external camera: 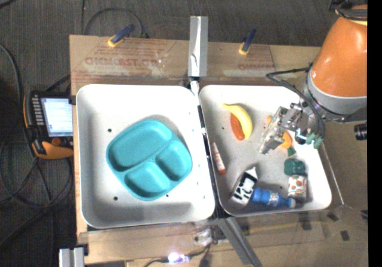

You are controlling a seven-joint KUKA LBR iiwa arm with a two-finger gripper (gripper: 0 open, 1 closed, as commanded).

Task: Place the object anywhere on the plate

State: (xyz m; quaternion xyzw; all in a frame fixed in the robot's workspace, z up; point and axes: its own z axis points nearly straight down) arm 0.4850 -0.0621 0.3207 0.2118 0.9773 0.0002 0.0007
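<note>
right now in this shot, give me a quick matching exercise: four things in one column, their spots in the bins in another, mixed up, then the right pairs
Things:
1. blue plate
2. banana
3. blue bottle
4. gripper

Places:
A. far part of the right bin, near the divider
B. above the middle of the right bin
C. middle of the left bin
D. near edge of the right bin, lying on its side

Pairs: 1-C, 2-A, 3-D, 4-B
</note>
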